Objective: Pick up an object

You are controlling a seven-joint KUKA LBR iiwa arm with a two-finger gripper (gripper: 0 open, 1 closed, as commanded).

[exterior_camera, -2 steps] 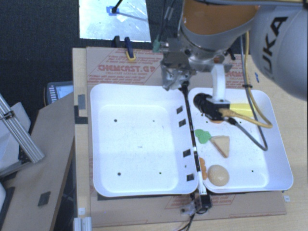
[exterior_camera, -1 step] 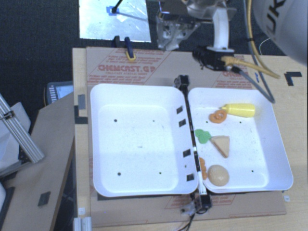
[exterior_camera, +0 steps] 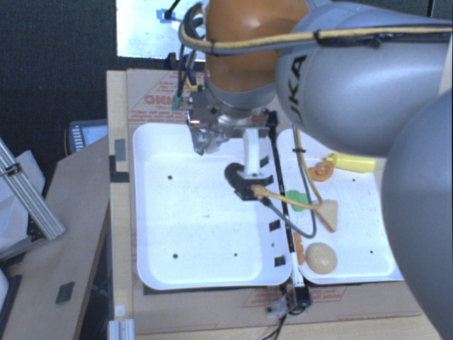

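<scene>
Camera view: gripper (exterior_camera: 204,144) hangs low over the far part of the left bin (exterior_camera: 184,222), well to the far left of the egg (exterior_camera: 320,257). Can't tell how wide it is open; nothing seen in it. The pickable things all lie in the right bin (exterior_camera: 362,255). Beige egg sits at its near left. Tan spatula (exterior_camera: 323,211) is just behind the egg, green piece (exterior_camera: 299,200) touching it. Orange piece (exterior_camera: 322,171) and yellow piece (exterior_camera: 352,163) lie farther behind the egg, side by side.
</scene>
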